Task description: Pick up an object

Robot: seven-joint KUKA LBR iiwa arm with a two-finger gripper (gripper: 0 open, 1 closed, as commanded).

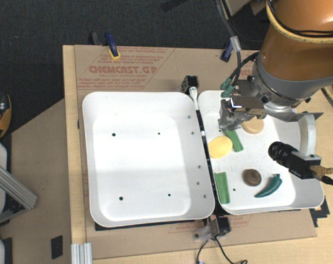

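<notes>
The right bin (pixel 298 202) holds several small objects. A yellow rounded piece (pixel 220 147) lies near its left wall, with a green stick (pixel 235 142) leaning beside it. A tan disc (pixel 254 127) sits farther back. Toward the front lie a green block (pixel 222 187), a brown round piece (pixel 251 176) and a teal pepper shape (pixel 269 186). My gripper (pixel 228 121) hangs over the bin's back left part, just above the green stick and the yellow piece. I see nothing held in it.
The left bin (pixel 94 147) sits beside the right one, with a black divider rail (pixel 205 147) between them. A black cylinder (pixel 287 157) on the arm juts over the right bin. Clamps stand at the bench's back edge.
</notes>
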